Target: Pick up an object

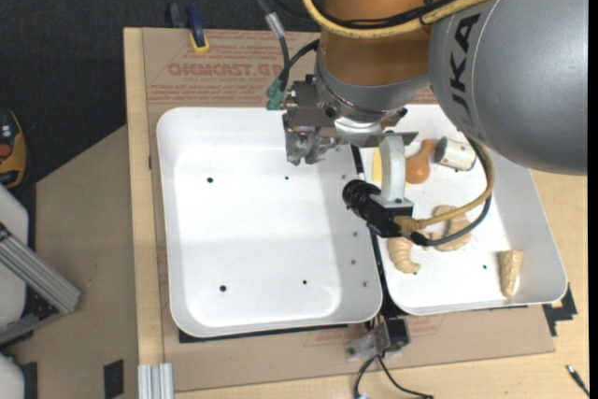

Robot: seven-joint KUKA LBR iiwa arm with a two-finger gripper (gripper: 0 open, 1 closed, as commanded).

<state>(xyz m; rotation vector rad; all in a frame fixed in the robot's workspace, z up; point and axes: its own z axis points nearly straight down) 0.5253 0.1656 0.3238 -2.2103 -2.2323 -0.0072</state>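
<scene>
Over the left bin (pixel 243 229), near its far right corner, hangs the pincer (pixel 306 145), with nothing visibly held; apart or together, I cannot tell. This looks like the approach step. The tan pastry-like piece (pixel 404 254) and orange object (pixel 418 167) lie in the right bin (pixel 462 280), so the pincer must cross over and descend.

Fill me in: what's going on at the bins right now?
The arm reaches in with its tool low over the far right part of the left bin, near the wall it shares with the right bin. The loose things lie in the right bin: an orange piece, a small white piece and tan pieces. I see nothing held in the tool, so no pick is done yet.
</scene>
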